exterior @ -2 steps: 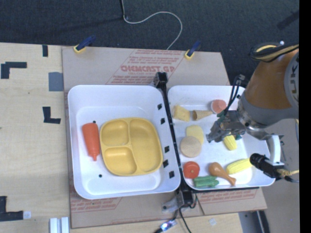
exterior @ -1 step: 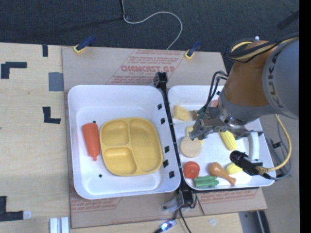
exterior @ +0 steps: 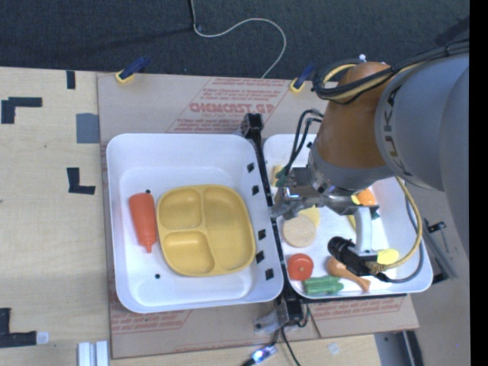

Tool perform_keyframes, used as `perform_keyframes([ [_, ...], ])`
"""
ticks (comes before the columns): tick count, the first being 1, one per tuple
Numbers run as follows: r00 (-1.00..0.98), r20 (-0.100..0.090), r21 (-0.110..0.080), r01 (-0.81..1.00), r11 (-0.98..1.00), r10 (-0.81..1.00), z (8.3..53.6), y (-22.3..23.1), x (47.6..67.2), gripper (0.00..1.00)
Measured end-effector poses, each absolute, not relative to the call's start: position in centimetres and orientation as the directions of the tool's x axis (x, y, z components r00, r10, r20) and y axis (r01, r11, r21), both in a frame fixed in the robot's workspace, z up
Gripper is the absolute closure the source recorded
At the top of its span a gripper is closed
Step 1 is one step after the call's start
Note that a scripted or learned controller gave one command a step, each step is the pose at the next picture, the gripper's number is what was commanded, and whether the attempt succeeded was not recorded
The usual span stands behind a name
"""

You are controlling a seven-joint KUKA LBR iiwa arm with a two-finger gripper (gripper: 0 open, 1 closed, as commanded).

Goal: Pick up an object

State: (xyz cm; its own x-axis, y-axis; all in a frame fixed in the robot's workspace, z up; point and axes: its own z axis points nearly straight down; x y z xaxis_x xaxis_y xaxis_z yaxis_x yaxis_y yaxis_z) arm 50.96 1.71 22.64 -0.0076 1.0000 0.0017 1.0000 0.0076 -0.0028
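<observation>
Arm low over the right bin, picking not yet confirmed.

Camera view: the gripper hangs at the left edge of the right bin, just above the pale round piece, probably because this is its target; I cannot tell how wide it stands or if it has hold of anything. Near it lie a red piece and a green piece. The left bin keeps 1 yellow divided tray with 1 orange carrot beside it.
</observation>
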Motion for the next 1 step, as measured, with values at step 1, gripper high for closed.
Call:
perform_keyframes([
  [1,-0.006,0.002,-0.005,1.000,0.006,1.000,23.12,5.67,48.60,1.00],
])
